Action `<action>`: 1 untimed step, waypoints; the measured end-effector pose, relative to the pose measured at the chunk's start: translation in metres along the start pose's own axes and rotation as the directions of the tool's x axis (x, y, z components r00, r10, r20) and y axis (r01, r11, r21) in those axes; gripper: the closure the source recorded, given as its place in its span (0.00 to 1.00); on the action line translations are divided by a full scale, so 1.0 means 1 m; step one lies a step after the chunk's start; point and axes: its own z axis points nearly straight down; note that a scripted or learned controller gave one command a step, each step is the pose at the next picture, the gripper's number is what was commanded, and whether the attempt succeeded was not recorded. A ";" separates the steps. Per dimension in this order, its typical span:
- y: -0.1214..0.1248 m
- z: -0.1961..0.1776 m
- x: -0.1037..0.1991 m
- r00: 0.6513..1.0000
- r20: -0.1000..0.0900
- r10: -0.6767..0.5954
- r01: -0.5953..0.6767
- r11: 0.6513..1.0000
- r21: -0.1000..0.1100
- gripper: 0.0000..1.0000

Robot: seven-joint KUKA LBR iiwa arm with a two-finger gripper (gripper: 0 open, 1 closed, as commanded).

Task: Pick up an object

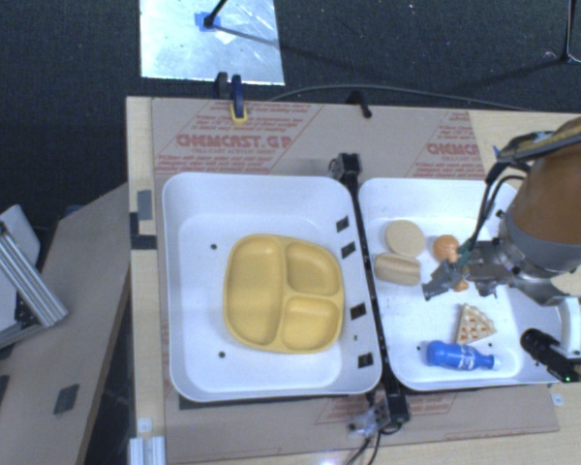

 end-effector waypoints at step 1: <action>0.003 -0.005 0.000 1.000 0.002 -0.002 0.002 1.000 -0.012 0.00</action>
